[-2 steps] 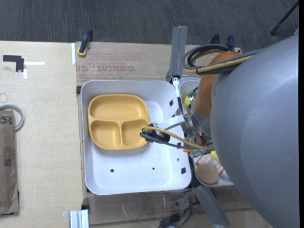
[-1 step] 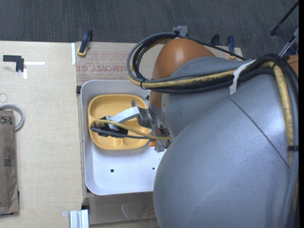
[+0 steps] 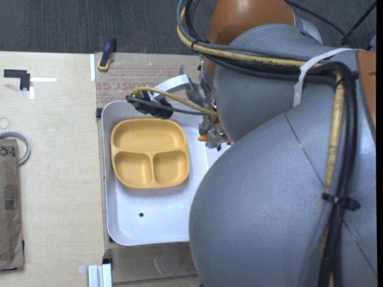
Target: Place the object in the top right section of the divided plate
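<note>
My arm [image 3: 287,160] bulks over the white bin [image 3: 137,226] w/ the yellow divided plate [image 3: 149,152], all sections bare so placing's not done, object not made out, claw [image 3: 209,133] state can't tell.

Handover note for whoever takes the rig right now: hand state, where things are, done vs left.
Hand: beside the plate's right edge, mostly behind the arm; open or shut cannot be told.
Divided plate: yellow, in the white bin. One long section on the far side, two small ones nearer; all three look bare.
Object: a small orange bit shows at the hand; cannot tell if it is gripped.
Done: nothing placed yet.
Left: put the object in the top right section.
</note>
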Controlling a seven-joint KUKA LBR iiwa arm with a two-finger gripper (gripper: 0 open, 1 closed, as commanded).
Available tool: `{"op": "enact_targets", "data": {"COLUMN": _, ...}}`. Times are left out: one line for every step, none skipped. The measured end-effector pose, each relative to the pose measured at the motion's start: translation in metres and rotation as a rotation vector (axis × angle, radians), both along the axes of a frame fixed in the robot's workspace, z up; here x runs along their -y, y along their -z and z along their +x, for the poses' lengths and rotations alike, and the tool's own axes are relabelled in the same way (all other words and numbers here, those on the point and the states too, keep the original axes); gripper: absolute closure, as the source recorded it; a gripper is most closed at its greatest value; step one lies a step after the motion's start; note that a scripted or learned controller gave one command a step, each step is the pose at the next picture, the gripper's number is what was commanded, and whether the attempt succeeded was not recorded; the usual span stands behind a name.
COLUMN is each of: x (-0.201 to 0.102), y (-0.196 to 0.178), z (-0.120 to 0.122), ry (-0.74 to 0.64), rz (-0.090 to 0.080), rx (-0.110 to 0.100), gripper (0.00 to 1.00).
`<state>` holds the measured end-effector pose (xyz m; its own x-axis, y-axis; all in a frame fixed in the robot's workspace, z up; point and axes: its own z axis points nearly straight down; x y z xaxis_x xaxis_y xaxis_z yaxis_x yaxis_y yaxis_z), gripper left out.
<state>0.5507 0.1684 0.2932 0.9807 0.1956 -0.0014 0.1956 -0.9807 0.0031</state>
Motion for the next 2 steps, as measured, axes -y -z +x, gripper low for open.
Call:
{"op": "enact_targets", "data": {"x": 0.042, "y": -0.126, "z": -0.001, "ry": 0.000, "rz": 0.000, "rx": 0.000, "gripper": 1.00}}
{"op": "enact_targets", "data": {"x": 0.128, "y": -0.147, "z": 0.032, "ry": -0.052, "rz": -0.001, "rx": -0.005, "gripper": 1.00}}
